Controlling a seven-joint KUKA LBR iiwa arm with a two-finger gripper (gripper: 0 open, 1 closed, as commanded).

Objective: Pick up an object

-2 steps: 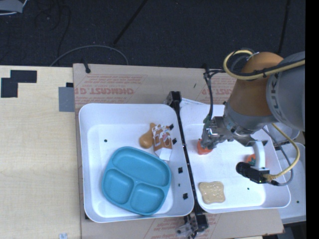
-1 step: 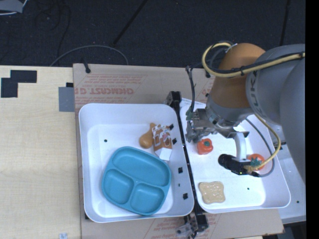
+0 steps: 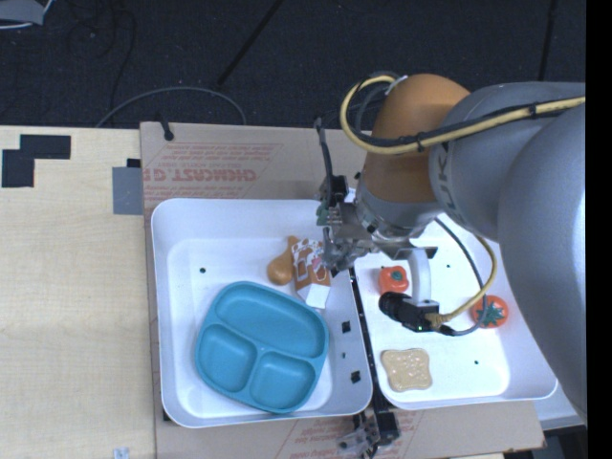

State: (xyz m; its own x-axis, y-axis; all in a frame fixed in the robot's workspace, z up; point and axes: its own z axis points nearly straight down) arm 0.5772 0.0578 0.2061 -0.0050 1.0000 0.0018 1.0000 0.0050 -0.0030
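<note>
Camera view shows the gripper [image 3: 330,249] low over the left bin [image 3: 177,256], right at a brown toy figure [image 3: 296,262] near the bin's right wall. A blue divided plate [image 3: 260,345] lies just beside the figure. A toast piece [image 3: 406,369] lies in the right bin [image 3: 497,376].

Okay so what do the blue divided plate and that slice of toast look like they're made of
The blue divided plate looks like moulded plastic: one even colour, rounded compartment walls, a soft satin sheen. The toast slice looks like a toy, probably plastic or rubber: matte tan, evenly coloured, with a neat darker crust edge. The view leaves hard or soft open.
</note>
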